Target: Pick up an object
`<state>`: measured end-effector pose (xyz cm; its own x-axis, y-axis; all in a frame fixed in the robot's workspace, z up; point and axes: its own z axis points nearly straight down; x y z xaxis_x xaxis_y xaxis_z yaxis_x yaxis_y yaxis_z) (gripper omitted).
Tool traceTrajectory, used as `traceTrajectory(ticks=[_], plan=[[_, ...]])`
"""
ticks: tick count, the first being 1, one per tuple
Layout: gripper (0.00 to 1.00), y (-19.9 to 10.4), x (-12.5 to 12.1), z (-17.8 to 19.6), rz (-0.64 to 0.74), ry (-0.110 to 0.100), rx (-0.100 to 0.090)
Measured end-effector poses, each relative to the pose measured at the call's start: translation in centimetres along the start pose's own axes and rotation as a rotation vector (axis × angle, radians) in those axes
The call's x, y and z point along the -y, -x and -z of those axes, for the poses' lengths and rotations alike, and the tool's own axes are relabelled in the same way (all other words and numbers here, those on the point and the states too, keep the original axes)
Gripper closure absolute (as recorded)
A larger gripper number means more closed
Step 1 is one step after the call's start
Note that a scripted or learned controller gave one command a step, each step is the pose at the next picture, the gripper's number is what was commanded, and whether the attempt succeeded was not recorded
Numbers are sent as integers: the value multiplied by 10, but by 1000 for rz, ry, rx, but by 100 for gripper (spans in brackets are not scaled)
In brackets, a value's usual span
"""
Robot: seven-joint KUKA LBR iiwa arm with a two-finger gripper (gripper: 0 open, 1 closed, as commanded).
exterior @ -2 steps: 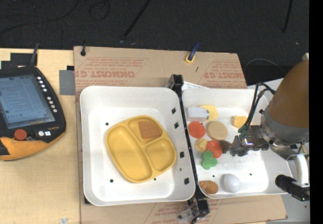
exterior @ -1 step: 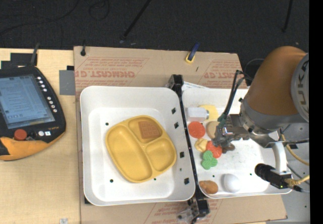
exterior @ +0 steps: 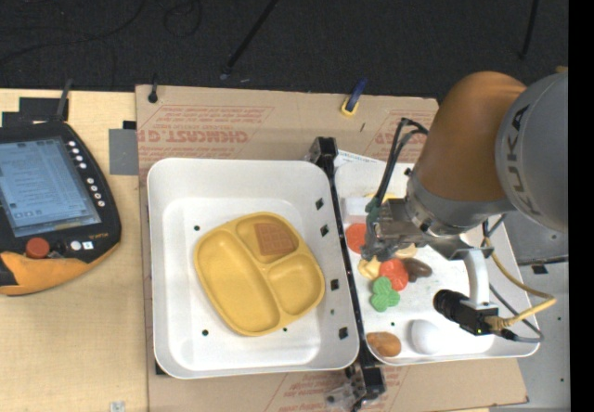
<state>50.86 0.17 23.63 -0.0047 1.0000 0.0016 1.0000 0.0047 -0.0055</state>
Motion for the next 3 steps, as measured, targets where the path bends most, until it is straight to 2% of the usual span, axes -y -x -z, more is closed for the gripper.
traceTrajectory(ticks=[1, 2, 3], plan=[[100, -54, -31, -6, 0, 0, 1], [100, -64, -33, -2, -4, -1, 2], [100, -51, -31, -11, -5, -3, 3]])
